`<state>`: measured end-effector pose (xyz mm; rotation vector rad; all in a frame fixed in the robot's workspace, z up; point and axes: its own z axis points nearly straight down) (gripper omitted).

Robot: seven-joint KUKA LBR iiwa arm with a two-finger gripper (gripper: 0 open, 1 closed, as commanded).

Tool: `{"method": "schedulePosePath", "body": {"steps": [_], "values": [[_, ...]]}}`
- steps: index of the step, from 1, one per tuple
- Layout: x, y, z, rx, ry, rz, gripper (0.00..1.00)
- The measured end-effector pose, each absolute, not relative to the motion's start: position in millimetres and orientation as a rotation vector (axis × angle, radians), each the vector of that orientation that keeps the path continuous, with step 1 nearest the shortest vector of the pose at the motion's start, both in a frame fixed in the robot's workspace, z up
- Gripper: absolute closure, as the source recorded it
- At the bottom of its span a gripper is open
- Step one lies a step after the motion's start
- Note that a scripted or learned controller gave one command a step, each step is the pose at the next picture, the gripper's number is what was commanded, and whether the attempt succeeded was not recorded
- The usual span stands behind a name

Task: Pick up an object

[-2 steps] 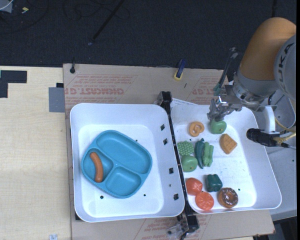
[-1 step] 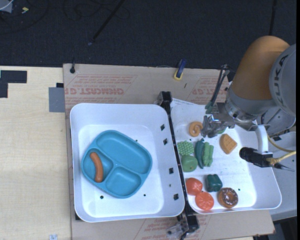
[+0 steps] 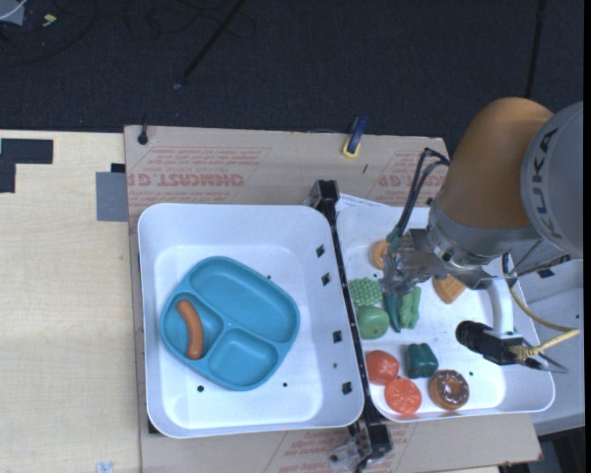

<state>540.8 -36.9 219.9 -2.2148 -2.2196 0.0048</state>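
Beside one blue tray (image 3: 238, 315) bearing one sausage (image 3: 190, 327), fingers (image 3: 402, 282), state unclear, overhang two red tomatoes (image 3: 382, 366).

a green toy vegetable (image 3: 410, 306) stands roughly upright in the right bin, among other toy foods

Even overhead light, bright white bins (image 3: 177, 235), dark background above, soft shadows, slightly soft focus

So the arm (image 3: 512, 180) comes in from the right, orange band showing above the wrist, bent down with its claw (image 3: 402, 286) hanging low.
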Motion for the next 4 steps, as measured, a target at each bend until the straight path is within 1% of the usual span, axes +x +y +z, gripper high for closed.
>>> {"method": "schedulePosePath", "body": {"steps": [1, 2, 3, 4], "values": [[528.5, -39, 217, -2.221, -2.216, 0.005, 1.00], [530.2, -47, 220, -2.221, -2.218, 0.003, 1.00], [530.9, -36, 237, -2.219, -2.222, 0.000, 1.00], [521.5, -38, 233, -2.221, -2.217, 0.005, 1.00]]}}
